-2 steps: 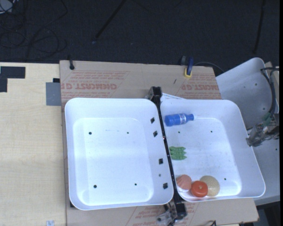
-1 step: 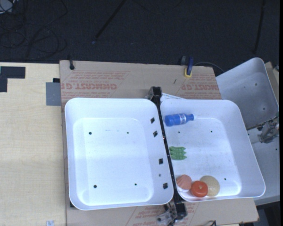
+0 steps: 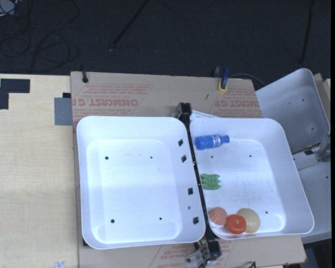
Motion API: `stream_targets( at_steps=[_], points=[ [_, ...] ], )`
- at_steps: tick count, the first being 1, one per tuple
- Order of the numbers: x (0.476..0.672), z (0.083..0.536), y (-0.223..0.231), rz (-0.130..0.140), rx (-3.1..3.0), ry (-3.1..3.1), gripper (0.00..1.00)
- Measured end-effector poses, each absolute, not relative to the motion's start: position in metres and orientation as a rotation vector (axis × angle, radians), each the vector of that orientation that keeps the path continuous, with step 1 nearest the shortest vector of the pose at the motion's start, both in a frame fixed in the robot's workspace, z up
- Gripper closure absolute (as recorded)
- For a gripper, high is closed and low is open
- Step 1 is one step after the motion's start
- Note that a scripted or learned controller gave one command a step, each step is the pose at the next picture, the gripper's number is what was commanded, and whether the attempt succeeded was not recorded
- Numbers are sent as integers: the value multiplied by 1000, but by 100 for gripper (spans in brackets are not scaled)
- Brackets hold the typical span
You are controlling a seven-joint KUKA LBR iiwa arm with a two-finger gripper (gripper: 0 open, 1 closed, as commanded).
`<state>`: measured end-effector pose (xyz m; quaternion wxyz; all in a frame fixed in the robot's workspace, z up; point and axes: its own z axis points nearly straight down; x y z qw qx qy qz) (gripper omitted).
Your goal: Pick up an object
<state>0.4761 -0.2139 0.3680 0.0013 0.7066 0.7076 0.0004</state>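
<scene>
Two white bins sit side by side before you, and the objects all lie in the right bin point(image 3: 279, 166). You have a blue bottle point(image 3: 211, 142) on its side at about 11 o'clock, a green piece point(image 3: 210, 181) at 9, and (bunched at 7) a pink piece point(image 3: 217, 215), a red one point(image 3: 235, 224) and a tan one point(image 3: 249, 219), touching. The left bin point(image 3: 134, 183) lies just beside it.

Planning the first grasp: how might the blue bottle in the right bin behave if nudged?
The blue bottle lies on its side, so it looks apt to roll. It seems small, probably light. Its smooth rounded body may slip between fingers.
</scene>
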Motion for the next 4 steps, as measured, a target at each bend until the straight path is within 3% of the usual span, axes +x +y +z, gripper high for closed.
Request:
stream_targets(
  at_steps=[1,4],
  points=[
    [483,399,-214,1,2217,2223,100],
    [498,384,-213,-3,2217,2229,100]
  ],
)
